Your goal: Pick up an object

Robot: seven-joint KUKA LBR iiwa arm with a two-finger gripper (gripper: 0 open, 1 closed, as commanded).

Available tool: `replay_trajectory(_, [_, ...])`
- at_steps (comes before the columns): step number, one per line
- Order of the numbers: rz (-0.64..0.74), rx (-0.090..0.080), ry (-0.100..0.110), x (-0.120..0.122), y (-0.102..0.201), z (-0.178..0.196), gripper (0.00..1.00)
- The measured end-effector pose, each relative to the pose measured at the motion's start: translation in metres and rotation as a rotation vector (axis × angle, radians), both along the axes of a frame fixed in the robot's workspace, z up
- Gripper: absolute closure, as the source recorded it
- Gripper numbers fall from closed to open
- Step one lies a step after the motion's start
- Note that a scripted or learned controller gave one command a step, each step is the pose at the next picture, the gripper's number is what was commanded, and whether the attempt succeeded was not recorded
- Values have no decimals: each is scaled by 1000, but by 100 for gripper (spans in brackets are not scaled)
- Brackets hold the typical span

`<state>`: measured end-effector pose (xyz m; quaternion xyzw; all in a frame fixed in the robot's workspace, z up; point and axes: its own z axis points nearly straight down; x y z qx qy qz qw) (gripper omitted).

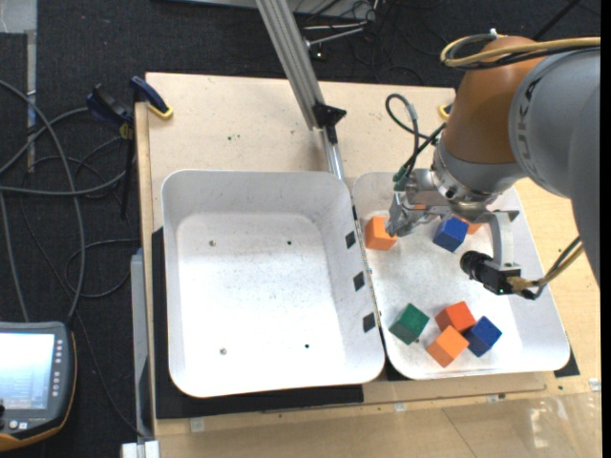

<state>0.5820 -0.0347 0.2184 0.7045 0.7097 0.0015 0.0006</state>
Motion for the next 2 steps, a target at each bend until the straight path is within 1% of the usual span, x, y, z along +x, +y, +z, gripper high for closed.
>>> replay_trajectory(1, [1, 1, 0, 13, 53, 10, 100])
replay_trajectory(2, [0, -1, 0, 34, 98, 2, 100])
